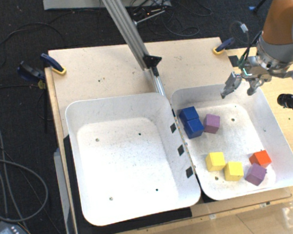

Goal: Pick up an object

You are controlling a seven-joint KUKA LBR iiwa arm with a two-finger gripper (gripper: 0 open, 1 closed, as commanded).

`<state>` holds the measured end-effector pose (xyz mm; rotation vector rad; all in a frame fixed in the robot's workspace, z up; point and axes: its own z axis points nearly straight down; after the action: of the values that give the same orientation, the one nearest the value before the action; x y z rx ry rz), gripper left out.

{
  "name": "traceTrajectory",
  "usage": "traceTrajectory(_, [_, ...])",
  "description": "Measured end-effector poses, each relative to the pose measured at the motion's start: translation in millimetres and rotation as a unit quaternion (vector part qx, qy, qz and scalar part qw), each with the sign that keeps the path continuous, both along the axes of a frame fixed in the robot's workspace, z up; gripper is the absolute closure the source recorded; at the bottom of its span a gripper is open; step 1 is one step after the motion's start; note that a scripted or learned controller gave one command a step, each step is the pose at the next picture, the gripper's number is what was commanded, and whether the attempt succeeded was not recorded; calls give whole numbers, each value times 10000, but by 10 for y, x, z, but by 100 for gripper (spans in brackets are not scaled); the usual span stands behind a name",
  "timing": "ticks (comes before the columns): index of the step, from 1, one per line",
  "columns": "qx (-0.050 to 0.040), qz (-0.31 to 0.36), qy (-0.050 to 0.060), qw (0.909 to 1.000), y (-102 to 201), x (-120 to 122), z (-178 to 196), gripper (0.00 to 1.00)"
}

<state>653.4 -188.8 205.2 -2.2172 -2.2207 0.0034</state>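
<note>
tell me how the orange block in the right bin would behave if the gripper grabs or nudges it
The orange block looks like a small rigid cube, so it should probably slide rather than roll. It sits close to a purple block near the right bin's sloping wall, so a nudge may shove that neighbour. Its flat faces likely suit the gripper.

The gripper (240,86) hovers with fingers spread above the right bin's (277,134) far edge, nothing between them. Below and left of it sit two blue blocks (191,122) and a purple cube (212,123); farther below lie two yellow cubes (224,165), an orange cube (260,158) and another purple cube (256,174).
</note>
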Motion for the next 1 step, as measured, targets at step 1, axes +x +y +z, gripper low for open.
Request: traceTrajectory(1, [-9,10,-19,10000,3,11,29,0])
